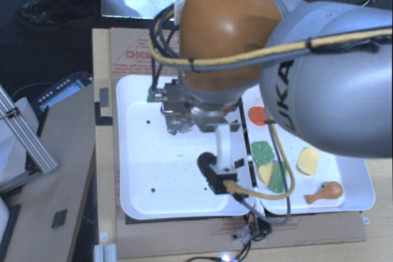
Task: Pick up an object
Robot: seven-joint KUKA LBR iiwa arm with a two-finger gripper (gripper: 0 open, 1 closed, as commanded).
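**end effector over the left bin, the things to its right**

the left bin (138, 196) shows a white floor with a few small dark specks. the end effector (179, 119) hangs over the right half of this bin, toward its far side, under the orange band of the arm (331, 89). the wrist hides its tip, so i cannot tell whether it is wide or narrow, and nothing can be seen held in it.

every candidate lies to the right of the end effector, across the wall between the bins, in the right bin (363, 194). the red disc (256, 115) is nearest, just past that wall and about level with the end effector. the green piece (262, 152) lies nearer the camera, its long axis running from far to near. further right is the yellow piece (307, 161). the orange drumstick (324, 192) sits near the front rim, its long axis roughly left to right with the thick end to the right.

as i judge it, the pick is not yet begun. the next move calls for a shift rightward over the wall before any descent, and the red disc asks for the shortest one.
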